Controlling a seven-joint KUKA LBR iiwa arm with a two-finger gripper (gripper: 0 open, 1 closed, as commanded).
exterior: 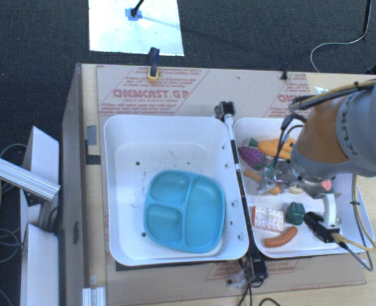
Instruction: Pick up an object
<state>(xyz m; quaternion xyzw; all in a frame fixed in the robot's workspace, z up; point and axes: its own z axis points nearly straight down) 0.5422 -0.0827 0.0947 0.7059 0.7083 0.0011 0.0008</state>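
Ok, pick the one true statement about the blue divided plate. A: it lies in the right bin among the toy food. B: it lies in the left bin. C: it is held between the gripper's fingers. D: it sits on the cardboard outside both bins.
B: the blue divided plate lies flat on the floor of the left bin, while the toy food and the arm are over the right bin.
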